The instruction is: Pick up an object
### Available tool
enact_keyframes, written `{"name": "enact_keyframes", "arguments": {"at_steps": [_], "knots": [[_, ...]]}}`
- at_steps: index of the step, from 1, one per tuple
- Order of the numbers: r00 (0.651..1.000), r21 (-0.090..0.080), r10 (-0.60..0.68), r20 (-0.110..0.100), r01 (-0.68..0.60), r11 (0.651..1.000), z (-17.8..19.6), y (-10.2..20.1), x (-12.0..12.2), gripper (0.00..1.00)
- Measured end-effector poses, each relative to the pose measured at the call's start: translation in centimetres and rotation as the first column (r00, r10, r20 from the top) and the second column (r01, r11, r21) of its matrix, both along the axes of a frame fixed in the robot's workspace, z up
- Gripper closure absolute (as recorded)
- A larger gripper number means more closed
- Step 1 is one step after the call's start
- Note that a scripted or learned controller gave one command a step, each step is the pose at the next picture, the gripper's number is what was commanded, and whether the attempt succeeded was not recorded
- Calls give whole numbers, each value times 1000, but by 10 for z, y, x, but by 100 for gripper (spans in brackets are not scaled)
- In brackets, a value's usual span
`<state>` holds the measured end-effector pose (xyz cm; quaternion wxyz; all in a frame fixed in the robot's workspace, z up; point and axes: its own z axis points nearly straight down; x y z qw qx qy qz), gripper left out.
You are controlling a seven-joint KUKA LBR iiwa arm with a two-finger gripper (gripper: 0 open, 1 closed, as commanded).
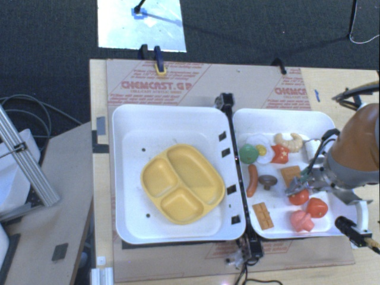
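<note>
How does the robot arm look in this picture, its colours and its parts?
The arm enters from the right: a rounded orange-brown band above a grey wrist section. A dark cable loops beside it. The gripper is small, dark and metallic. A white part with a black tip sits below.

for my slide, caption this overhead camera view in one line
KUKA arm's gripper reaches among toy foods in the right bin; a yellow divided plate sits in the left bin.

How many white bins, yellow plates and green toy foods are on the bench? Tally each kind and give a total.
White bins: 2
Yellow plates: 1
Green toy foods: 1
Total: 4
</note>
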<state>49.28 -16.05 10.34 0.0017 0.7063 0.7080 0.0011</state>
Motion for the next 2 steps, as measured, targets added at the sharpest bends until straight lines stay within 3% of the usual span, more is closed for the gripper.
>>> {"name": "enact_keyframes", "arguments": {"at_steps": [1,2], "knots": [[1000,-3,2,7,-2,1000,-16,63,-3,100],[1000,1,7,5,-7,1000,86,147,22,100]]}}
